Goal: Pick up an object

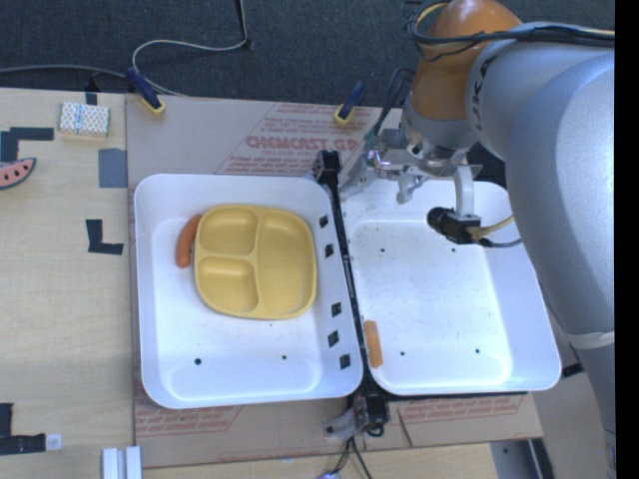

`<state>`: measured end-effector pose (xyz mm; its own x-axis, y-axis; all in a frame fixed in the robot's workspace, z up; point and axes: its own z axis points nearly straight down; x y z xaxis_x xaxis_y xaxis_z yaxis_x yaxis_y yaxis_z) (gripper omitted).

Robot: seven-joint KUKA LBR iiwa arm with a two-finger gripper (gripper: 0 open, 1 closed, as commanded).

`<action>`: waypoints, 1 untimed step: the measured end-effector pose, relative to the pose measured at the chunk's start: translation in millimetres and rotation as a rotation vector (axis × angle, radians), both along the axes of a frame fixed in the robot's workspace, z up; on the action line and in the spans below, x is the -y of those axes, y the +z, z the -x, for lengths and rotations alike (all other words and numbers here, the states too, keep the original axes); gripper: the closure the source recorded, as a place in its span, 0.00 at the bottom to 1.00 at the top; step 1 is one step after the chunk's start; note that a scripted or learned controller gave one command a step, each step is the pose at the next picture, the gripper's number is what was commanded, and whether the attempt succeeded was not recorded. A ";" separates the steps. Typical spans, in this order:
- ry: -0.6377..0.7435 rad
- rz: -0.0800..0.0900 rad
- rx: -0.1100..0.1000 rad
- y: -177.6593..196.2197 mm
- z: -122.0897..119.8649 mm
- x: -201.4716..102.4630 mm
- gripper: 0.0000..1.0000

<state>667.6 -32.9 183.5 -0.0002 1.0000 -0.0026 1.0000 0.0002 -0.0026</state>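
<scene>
**Robot arm poised at the far edge of the right bin, nothing lifted yet**

The gripper [404,173] sits at the far edge of the right bin [499,367], close to the divider between the two bins. It is partly hidden under the wrist hardware and cabling, so I cannot tell whether it is released or clenched, and nothing can be seen in its grasp. Above it is the orange band [449,48] of the grey arm [559,168], which reaches in from the right.

Nearer the camera than the gripper, along the same divider, a small orange piece [372,342] lies at the right bin's left wall, well apart from the gripper. To the gripper's left, in the left bin [230,382], rests a yellow divided plate [255,260], with an orange sausage-shaped item [185,241] touching the plate's far-left rim.

What could go wrong — the small orange piece is tucked against the wall, so a descent there may strike the wall or divider and close on nothing. The sausage-shaped item lies hard against the plate, which may block a clean grip or get nudged. The wide, shallow plate looks too broad to pinch except at its rim.
</scene>
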 end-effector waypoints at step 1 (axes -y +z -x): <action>0.001 -0.002 0.001 0.4 -0.4 -38.4 0.00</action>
